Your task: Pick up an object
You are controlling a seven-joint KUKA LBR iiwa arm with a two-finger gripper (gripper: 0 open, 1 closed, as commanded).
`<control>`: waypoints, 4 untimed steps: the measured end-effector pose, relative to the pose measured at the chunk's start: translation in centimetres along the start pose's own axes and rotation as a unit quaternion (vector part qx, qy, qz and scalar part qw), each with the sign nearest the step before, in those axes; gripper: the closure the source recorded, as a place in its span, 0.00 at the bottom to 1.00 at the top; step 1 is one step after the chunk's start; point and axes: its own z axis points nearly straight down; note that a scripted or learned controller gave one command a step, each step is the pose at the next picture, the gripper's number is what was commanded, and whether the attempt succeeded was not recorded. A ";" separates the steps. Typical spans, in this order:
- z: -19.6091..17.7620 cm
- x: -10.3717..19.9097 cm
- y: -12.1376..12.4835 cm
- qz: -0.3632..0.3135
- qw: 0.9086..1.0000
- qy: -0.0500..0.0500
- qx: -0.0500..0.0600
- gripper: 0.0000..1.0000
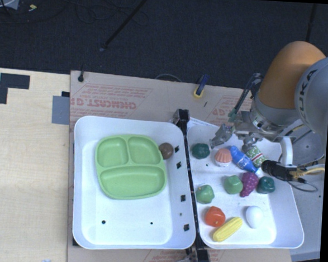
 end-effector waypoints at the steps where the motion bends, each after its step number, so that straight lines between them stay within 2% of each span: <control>1: -0.9 0.0 0.3 -0.001 1.000 -0.001 -0.007 0.00; 2: 4.0 0.7 -0.4 0.001 1.000 0.000 -0.005 0.00; 3: 9.4 0.9 0.8 -0.002 1.000 -0.001 -0.007 0.00; 4: 11.4 1.1 0.8 -0.002 1.000 -0.001 -0.006 0.00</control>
